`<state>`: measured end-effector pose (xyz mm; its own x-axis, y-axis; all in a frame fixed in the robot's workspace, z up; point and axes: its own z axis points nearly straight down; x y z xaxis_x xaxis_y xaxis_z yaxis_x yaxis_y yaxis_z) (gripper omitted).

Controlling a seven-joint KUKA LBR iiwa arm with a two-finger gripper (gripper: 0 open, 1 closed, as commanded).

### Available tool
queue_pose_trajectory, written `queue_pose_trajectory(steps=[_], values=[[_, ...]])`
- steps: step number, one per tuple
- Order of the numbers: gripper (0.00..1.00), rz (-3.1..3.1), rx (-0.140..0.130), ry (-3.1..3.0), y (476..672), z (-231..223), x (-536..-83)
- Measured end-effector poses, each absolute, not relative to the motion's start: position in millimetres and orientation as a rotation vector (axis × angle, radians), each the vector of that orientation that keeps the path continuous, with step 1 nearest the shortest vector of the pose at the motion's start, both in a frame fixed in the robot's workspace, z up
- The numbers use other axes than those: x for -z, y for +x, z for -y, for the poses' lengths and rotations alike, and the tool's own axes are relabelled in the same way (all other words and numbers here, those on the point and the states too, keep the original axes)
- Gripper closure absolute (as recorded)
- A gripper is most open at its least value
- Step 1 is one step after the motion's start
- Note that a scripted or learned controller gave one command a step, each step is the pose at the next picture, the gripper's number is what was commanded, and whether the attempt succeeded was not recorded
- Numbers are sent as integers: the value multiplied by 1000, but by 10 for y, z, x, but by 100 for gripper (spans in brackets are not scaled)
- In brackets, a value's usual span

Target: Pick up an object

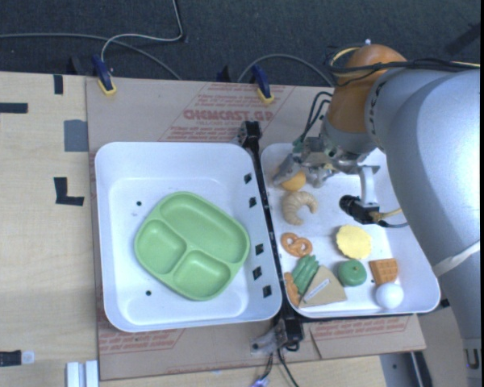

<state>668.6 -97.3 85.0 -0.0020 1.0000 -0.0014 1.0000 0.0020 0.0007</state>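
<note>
The gripper (300, 166) hangs low over the far left corner of the right bin (423, 285), just above a small orange piece (294, 182) that lies against the bin's left wall. I cannot tell how the gripper is set or whether it has hold of anything: the wrist and cables crowd that corner and the metal parts blur together.

The orange piece looks like the thing in hand. It seems to be a small toy food item, probably hollow plastic: light, stiff and smooth, so apt to slip or pop out of a pinch. A grip across its narrow middle would serve best, though the bin wall just beside it leaves little room on that side.

Just near of it lies a tan croissant (299, 206), curved and likewise hard-looking; its thick middle is the fair place to hold. Nearer again are a pretzel (295, 243), a yellow disc (353, 241), a green round piece (352, 273), a waffle-like square (383, 270), a white ball (389, 295) and a wedge with green beside it (316, 285).

The left bin (113, 216) holds a green divided plate (192, 245).
</note>
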Motion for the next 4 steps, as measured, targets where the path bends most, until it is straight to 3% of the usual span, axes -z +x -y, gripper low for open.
queue_pose_trajectory(steps=[4], values=[[0,-2220,2,2219,6685,955,-850]])
